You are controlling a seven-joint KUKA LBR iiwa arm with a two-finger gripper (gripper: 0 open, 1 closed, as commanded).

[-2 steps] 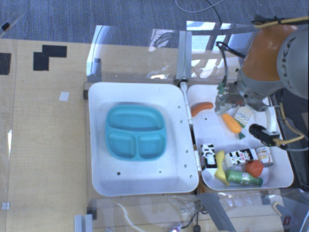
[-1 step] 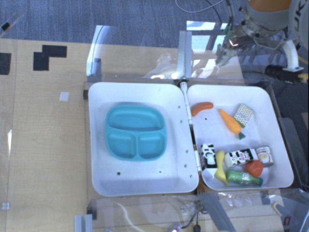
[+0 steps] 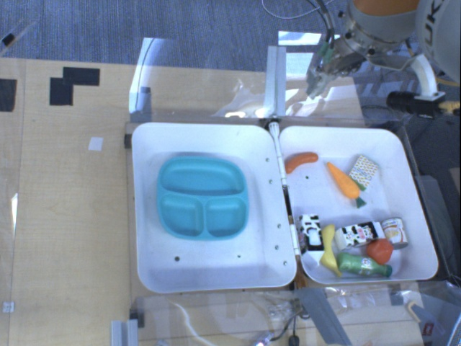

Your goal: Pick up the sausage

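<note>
Above the right bin, nothing picked yet.
Sausage untouched by divider; my gripper up high w/ finger state unclear.

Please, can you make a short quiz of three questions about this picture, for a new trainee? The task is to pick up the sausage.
1. True or false: the sausage lies on the blue divided plate.
2. Which item lies closest to the sausage? A) the carrot B) the small tin can C) the green bottle
3. Fill in: the gripper hangs beyond the far edge of the ____ bin.

Key:
1. False; it lies in the right bin, near the far left corner.
2. A
3. right
</note>
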